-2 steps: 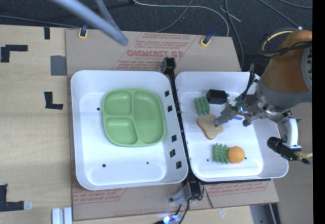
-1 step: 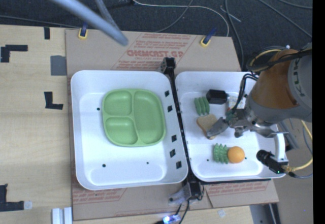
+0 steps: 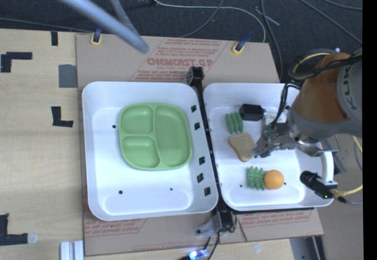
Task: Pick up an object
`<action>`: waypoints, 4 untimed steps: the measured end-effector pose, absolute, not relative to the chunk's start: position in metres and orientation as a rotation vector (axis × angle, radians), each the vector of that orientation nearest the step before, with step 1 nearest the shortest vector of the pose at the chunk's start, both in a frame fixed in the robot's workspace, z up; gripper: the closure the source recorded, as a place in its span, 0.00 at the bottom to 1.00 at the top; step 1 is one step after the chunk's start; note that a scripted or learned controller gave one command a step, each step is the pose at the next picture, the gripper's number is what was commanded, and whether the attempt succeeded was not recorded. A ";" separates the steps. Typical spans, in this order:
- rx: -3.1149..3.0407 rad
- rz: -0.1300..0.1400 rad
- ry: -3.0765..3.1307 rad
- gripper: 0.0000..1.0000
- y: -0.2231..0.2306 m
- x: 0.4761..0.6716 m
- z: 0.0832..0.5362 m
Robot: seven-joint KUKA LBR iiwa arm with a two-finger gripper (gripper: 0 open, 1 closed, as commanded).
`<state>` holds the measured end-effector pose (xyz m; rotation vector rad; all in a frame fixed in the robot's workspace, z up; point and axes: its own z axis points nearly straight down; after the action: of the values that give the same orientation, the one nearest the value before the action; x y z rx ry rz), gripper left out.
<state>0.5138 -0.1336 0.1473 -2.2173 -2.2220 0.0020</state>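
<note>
Pale wooden desk (image 3: 35,152) with a cardboard sheet (image 3: 177,55) laid over it carried two shallow white bins side by side, and beyond its upper edge dark flooring ran with loose cables. Reaching in from the right of the frame, the arm (image 3: 330,96) had brought its tool (image 3: 266,145) low into the right bin (image 3: 291,197), at that bin's middle; whether the tool was open or closed could not be told, and nothing could be seen in its hold. Just left of the tool, touching or nearly so, lay a tan bread-like piece (image 3: 241,145), flat, rounded and slightly speckled, which looked the likeliest thing to be picked. Above it sat a green ribbed item (image 3: 234,122) and a small black block (image 3: 251,112); below the tool, toward the bin's lower edge, a spiky green piece (image 3: 255,177) rested against a small orange ball (image 3: 273,180). Judging by this, the approach looked made, while the grasp and the lift were not yet done. Further left, the left bin (image 3: 100,194) held a green divided plate (image 3: 156,136).
</note>
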 end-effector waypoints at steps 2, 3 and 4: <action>-2.224 -0.004 -2.226 1.00 -0.138 0.512 0.267; -2.221 0.000 -2.223 1.00 -0.138 0.513 0.270; -2.215 0.000 -2.227 1.00 -0.095 0.539 0.262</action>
<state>0.5393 -0.0954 0.2617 -2.2154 -2.2267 0.0004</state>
